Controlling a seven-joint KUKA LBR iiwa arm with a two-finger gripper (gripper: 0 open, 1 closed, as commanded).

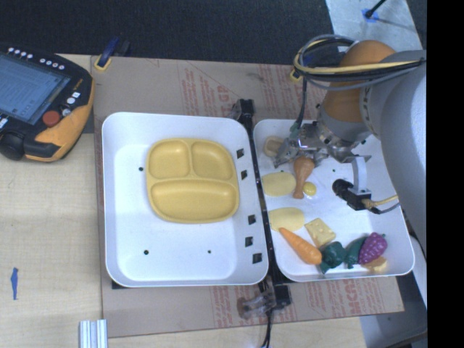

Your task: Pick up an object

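My gripper (303,148) hangs low over the far left part of the right bin (391,227). The arm's wrist covers most of it. A brown toy drumstick (301,176) lies just below the gripper, its thick end right at the gripper's tip and its thin end pointing toward the bin's front. Whether the two touch cannot be told. A small beige piece (273,148) sits to the gripper's left. Beside the drumstick lie a pale yellow oval (278,185) and a little yellow lemon (310,190).
Along the right bin's front lie another yellow oval (287,217), a cheese cube (320,231), a carrot (301,246), a green piece (334,256) and purple grapes (373,246). The left bin (123,252) holds a yellow divided plate (193,180). A teach pendant (40,104) rests at the far left.
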